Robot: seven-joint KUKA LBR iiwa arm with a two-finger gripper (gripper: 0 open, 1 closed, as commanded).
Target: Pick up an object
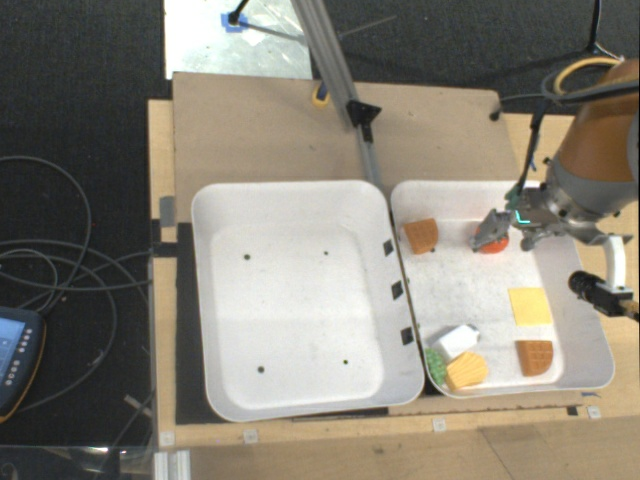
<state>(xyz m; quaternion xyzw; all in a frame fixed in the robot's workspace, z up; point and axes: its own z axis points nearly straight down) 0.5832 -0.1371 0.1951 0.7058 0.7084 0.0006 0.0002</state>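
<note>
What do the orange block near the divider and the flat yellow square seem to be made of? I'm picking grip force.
Orange block: looks like matte foam or sponge, with dull, slightly mottled faces and soft edges; painted wood is possible. Yellow square: thin, flat and evenly coloured without shine, likely a foam or plastic sheet; the view is too coarse to settle it.

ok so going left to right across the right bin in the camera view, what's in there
green item → orange block → white block → gripper over a red object → yellow square.
</note>
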